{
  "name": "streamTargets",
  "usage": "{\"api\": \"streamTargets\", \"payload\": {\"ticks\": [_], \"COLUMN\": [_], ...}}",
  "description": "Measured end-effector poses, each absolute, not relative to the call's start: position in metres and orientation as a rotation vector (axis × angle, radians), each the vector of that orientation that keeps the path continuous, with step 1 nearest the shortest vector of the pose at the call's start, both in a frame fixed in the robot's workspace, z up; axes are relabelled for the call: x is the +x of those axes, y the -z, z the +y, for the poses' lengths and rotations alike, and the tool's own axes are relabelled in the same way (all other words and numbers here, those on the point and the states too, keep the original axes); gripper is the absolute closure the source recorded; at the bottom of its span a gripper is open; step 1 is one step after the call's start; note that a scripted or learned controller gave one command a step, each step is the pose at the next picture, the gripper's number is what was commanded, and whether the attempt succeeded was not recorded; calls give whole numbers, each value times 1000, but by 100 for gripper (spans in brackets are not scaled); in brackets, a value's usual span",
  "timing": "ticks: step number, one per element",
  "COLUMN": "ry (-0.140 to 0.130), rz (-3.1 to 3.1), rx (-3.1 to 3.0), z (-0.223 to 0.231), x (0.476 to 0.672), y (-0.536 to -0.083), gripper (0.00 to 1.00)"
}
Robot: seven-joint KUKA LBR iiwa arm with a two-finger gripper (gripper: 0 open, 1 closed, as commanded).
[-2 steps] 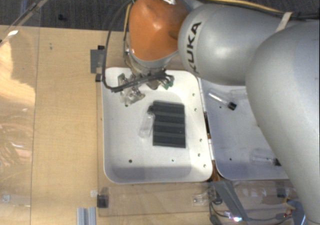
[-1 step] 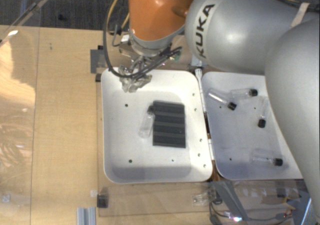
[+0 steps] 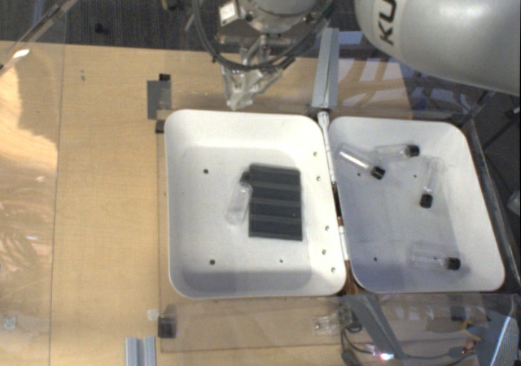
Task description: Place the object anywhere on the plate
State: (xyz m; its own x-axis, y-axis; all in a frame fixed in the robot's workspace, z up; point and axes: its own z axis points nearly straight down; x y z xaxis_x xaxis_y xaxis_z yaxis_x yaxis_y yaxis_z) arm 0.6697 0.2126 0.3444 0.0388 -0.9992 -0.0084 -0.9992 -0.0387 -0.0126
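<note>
1. Clear vial (image 3: 238, 203) found lying in the left bin (image 3: 187, 145), long axis roughly along the bin's depth, one end touching or overlapping the left edge of the dark ribbed plate (image 3: 275, 202). Whether resting partly on the plate or merely against its side: not resolvable at this sharpness.
2. Plate lying flat near the middle of the left bin, ribs running crosswise, upper surface otherwise bare.
3. Four further clear vials with black caps (image 3: 407, 150) scattered in the right bin (image 3: 480, 193), well apart from the plate.
4. Pincer (image 3: 242, 89) raised above the tabletop (image 3: 98, 193), over the far rim of the left bin, well apart from the vial. Transparent material visible at the tip; whether this belongs to the pincer itself or to a held vial: cannot tell. How widely spread, and whether anything is gripped: likewise cannot tell.
5. Step in hand, as judged: either a carry toward the plate with a vial taken from the right bin, or a withdrawal with the vial beside the plate just set down. Placement not confirmed in either case.
6. Next move, if loaded: descent over the middle of the plate, low release to prevent rolling across the ribs.
7. Next move, if unloaded: approach from above to the vial at the plate's left edge, grip across its narrow width, short shift onto the plate.
8. Risk noted: round, smooth vial, liable to roll or slip.
</note>
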Motion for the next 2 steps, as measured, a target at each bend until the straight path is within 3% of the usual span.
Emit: {"api": "streamTargets", "payload": {"ticks": [1, 2], "ry": [-2, -2], "rz": [2613, 2613], "rx": [-1726, -1725], "z": [213, 213], "x": [635, 635], "y": [-264, -264], "gripper": [100, 0]}}
